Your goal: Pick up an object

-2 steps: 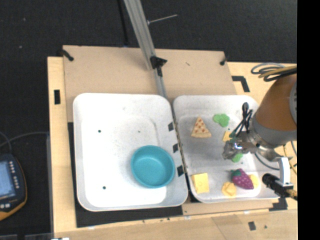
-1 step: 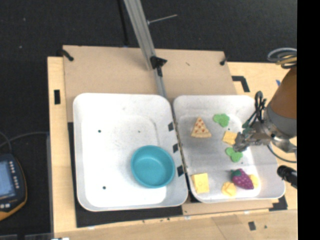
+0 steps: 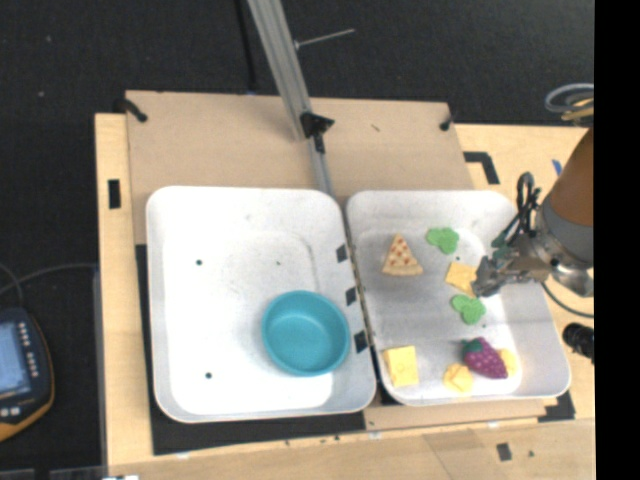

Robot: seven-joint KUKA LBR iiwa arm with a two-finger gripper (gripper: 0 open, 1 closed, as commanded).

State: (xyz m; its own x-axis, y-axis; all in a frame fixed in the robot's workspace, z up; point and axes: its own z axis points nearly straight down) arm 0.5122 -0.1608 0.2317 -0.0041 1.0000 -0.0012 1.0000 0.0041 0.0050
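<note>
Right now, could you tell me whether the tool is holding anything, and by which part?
It cannot be told: the tool sits low over the right bin, beside the yellow block.

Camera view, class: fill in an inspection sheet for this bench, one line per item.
Surface: bench bearing two white bins, left bin and right bin.
Job's things: right bin holds pizza slice, green pieces, yellow block, purple grapes.
Clutter: blue bowl in left bin.
Grippers: end effector low over right bin, beside a yellow piece.
Cables: dark cable along the arm.
Surroundings: handheld controller at left; metal pole.
</note>
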